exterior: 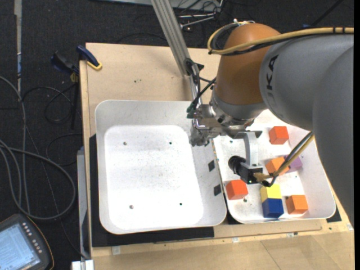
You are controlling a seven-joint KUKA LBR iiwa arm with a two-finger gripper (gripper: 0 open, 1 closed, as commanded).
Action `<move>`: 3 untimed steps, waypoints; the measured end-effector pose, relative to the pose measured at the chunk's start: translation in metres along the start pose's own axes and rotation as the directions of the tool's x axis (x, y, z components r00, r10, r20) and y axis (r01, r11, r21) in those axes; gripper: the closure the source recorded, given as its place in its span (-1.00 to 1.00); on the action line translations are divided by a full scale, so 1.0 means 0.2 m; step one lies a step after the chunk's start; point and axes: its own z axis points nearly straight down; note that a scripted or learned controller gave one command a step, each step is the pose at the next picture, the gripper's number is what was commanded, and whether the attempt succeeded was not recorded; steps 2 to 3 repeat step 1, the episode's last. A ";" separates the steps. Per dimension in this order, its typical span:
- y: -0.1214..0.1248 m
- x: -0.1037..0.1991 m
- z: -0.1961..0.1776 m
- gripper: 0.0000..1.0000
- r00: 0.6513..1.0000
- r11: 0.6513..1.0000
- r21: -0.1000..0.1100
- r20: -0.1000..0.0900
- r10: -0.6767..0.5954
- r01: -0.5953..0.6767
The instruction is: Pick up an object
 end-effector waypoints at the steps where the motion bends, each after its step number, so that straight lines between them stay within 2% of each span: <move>1: 0.00 -0.02 0.00 -1.00 1.000 1.000 -0.002 0.001 0.008 -0.008; 3: 0.00 -0.02 0.00 -1.00 1.000 1.000 -0.002 0.001 0.008 -0.008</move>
